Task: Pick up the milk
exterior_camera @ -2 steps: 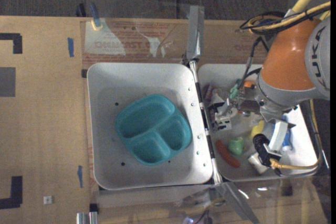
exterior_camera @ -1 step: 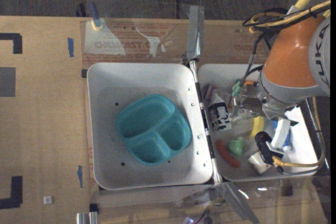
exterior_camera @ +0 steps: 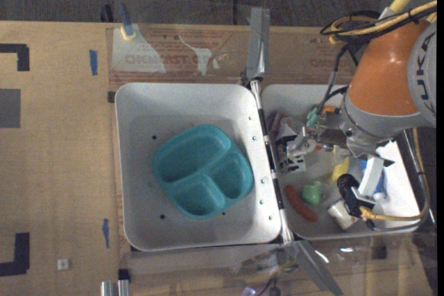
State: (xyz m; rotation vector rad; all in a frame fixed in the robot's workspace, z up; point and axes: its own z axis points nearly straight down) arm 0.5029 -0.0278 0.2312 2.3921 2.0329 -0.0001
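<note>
Milk [exterior_camera: 372, 177], which I take to be the white and blue carton, is lying in the right bin [exterior_camera: 406, 208] below the wrist; gripper [exterior_camera: 300, 143] is hovering near the divider, its state hidden from me, so picking is looking undone.

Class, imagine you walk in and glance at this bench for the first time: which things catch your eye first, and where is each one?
First comes the teal divided plate, lying alone in the left white bin. Next is the arm's orange band, looming over the right bin from the right. Under it sit small bright items: a red sausage-shaped piece beside a green one.
</note>
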